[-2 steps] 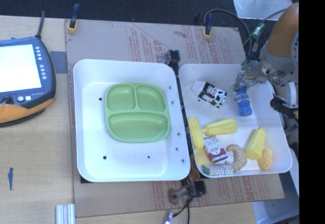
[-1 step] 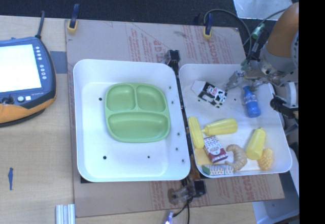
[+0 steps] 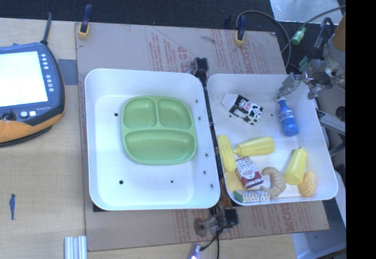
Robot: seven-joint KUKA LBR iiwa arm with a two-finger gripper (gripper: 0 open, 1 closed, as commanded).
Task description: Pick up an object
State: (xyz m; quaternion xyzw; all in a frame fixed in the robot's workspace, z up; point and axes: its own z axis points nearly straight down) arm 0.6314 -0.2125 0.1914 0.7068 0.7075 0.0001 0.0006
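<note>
camera view: tool [image 3: 298,85] spread open, holding nothing, just above blue bottle [image 3: 287,118]; cow-print toy [image 3: 245,108] nearby.

Faint red print on cardboard sheet [image 3: 176,46], illegible.

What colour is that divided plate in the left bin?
Light green plastic divided plate, seen clearly in the camera view.

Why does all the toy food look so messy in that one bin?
Nothing looks broken or spilled. The blue bottle, yellow bottle and other toys simply lie jumbled on their sides in the right bin. The green plate sits flat in the left bin.
</note>
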